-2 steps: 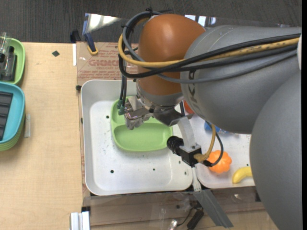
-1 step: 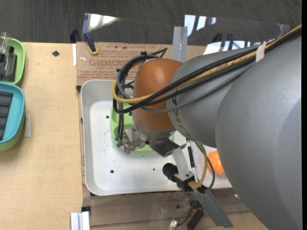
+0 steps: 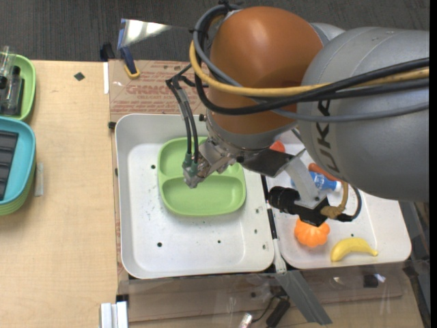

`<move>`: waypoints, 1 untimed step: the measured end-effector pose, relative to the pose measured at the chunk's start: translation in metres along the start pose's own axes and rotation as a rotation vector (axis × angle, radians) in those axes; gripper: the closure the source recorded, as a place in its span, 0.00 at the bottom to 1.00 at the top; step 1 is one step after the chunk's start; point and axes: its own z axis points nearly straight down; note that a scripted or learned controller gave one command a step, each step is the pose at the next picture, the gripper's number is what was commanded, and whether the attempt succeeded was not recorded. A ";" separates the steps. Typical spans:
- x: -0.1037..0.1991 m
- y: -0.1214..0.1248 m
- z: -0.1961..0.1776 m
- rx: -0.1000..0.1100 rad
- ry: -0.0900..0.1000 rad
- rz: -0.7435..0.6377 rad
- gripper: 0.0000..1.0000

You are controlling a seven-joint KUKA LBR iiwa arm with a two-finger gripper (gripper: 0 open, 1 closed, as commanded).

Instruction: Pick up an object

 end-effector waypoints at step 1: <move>-0.018 0.035 0.173 0.002 0.001 0.082 1.00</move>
